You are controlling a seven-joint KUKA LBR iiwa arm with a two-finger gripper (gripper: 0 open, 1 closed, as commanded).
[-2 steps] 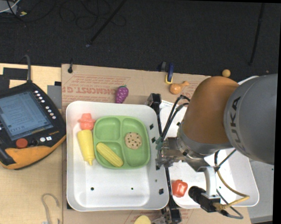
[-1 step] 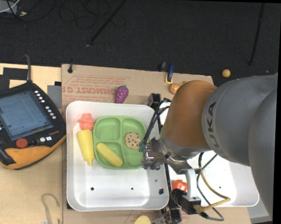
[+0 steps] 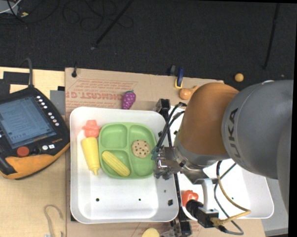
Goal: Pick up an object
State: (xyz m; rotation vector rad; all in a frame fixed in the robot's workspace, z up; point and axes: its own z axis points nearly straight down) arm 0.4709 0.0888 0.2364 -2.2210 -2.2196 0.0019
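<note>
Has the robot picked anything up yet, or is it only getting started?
Nothing looks picked up yet. The corn and cookie lie on the green plate, and the yellow bottle beside it in the left bin. The arm hangs over that bin's right edge. The grab itself is left.

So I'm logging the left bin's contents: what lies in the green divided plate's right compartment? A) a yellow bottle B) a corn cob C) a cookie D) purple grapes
C: the cookie lies in the green plate's right compartment; the corn cob lies lower left.
</note>
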